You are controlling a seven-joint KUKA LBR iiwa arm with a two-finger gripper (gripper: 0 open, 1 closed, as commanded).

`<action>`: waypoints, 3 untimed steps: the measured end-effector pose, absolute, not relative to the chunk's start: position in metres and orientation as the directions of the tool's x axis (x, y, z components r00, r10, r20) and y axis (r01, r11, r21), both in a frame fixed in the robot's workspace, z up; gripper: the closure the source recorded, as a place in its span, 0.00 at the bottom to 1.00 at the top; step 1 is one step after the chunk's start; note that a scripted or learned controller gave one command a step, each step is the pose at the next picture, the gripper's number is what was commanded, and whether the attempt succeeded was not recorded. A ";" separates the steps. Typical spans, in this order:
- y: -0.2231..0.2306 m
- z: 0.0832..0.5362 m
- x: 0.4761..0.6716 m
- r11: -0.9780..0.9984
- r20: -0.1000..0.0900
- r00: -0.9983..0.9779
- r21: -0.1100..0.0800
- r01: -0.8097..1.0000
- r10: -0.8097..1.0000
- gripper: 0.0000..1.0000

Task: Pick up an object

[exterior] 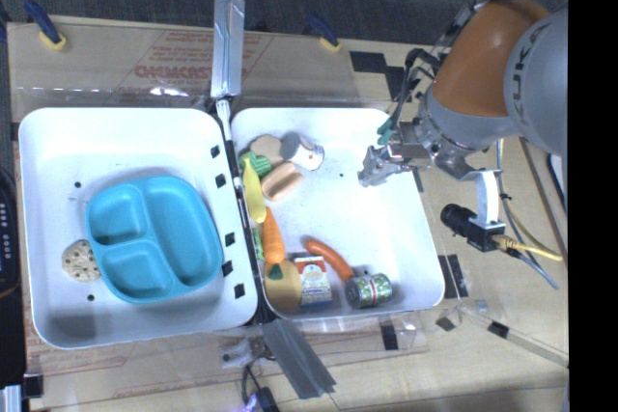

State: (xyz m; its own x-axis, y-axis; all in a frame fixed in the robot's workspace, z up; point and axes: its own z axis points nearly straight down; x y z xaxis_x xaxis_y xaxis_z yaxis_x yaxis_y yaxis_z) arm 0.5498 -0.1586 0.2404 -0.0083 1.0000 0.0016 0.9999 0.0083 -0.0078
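The end effector (375, 167) hangs over the upper right part of the right bin (406, 236), near its right wall, with bare white floor beneath it and nothing between its parts; whether it is spread or pressed together cannot be told from this slant. The objects lie away from it, along the right bin's left side and lower edge: a bread roll (280, 180) beside a yellow banana (253, 193), an orange carrot (273, 241) below them, then a small carton (314, 283), a red-orange pepper (331, 258) and a green can (370, 288) near the lower wall. On the counter (290, 53), the left bin (48, 150) holds a blue divided plate (154, 236) with a cookie (79, 260) just beside its left edge
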 end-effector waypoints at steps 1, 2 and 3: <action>-0.177 0.114 0.486 0.094 0.005 -0.094 -0.013 0.995 0.996 0.00; -0.145 0.089 0.603 0.034 0.001 -0.034 -0.004 0.999 0.999 0.00; -0.144 0.090 0.532 0.033 0.002 -0.033 -0.006 0.999 0.999 0.00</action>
State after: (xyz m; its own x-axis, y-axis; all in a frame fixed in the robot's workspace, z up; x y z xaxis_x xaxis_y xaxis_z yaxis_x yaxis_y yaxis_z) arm 0.5319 -0.1436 0.0897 -0.0330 0.9995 0.0023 0.9994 0.0330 -0.0056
